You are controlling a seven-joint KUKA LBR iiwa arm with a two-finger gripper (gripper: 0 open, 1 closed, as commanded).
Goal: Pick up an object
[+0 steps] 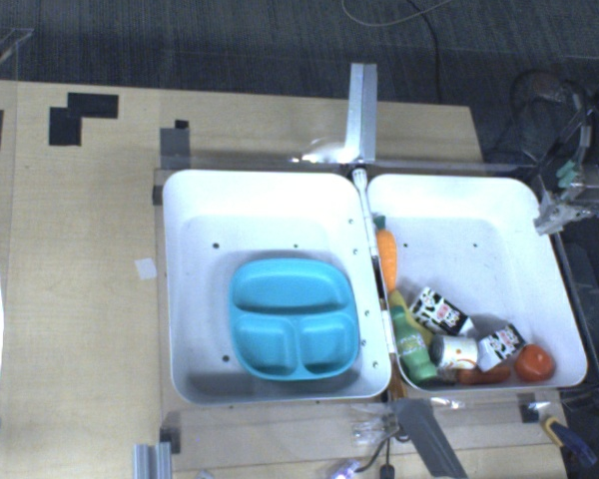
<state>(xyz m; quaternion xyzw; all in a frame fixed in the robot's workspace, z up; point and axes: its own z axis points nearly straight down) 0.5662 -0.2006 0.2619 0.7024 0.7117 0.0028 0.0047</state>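
From my overhead camera I see two white bins side by side on the bench. The left bin [190, 267] holds a blue divided tray [295, 317], lying flat toward its near side. The right bin [479, 238] has its clutter gathered in the near left corner: an orange carrot [385, 255] lies along the wall shared with the left bin, a green bottle [411, 345] sits just below it, and beside that are two black-and-white cartons [441, 312] [500, 345], a small white cup [457, 351] between them, and a red tomato [534, 364] at the near right. At the right edge, outside the right bin's far corner, I can make out the gripper [579, 183], well apart from every object; I cannot tell how it is set
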